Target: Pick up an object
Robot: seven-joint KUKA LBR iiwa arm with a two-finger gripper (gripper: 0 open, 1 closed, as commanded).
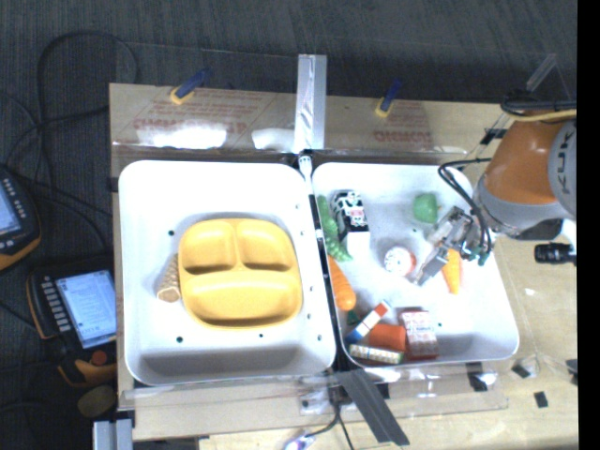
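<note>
Small carrot: touching the pincer's right side, lying on the floor of the right bin.
Pincer: low inside the right bin, pointing down and left; whether its fingers are apart or together, or have hold of anything, I cannot tell.
White ball: just left of the pincer, with a red patch.
Green lump: above the pincer, near.
Black-and-white cow: further left and up.
Large carrot: well left, along the bin's left wall.
Red box: below the pincer.
Yellow tray: far left, in the left bin.
Arm: orange band up and right of the pincer, over the counter.
</note>
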